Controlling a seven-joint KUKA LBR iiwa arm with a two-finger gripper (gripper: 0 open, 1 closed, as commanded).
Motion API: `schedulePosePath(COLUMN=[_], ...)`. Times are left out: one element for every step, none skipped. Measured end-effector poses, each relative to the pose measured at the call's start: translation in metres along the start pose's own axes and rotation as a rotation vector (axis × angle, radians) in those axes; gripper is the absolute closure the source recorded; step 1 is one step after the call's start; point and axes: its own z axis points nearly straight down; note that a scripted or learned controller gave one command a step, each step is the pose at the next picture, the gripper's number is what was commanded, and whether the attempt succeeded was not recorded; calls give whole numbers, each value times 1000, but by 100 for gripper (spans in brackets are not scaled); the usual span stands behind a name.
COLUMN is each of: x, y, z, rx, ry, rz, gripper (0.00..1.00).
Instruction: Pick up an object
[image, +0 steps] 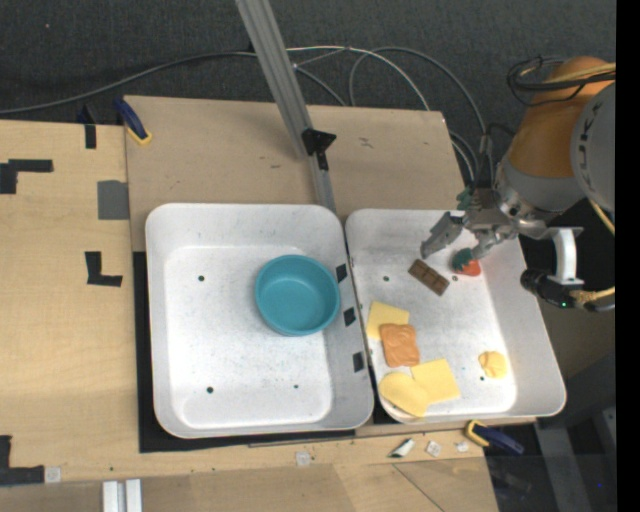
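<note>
My gripper (449, 254) hangs over the back of the right bin (530, 385), open, with its fingers spread apart and nothing between them. A small orange and green object (467, 265) lies at the tip of the right finger. Just left of it a brown chocolate bar (428, 277) lies on the bin floor, under the left finger's tip. Nearer the front lie a yellow slice (387, 317), an orange-brown piece (401, 346), a yellow wedge (421, 386) and a small yellow item (492, 363).
A blue bowl (295, 293) stands in the left bin (190, 390). A grey pole (285, 85) slants over the back of the bench, with cables behind it. Small clips lie by the bench's front edge (480, 434).
</note>
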Motion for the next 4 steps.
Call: schedulePosePath(x=[0, 4, 11, 9], y=[0, -1, 2, 5], z=[0, 44, 92, 110], rx=[0, 4, 5, -7], ry=[0, -1, -1, -7], rz=[0, 0, -1, 0], gripper=[0, 0, 0, 0])
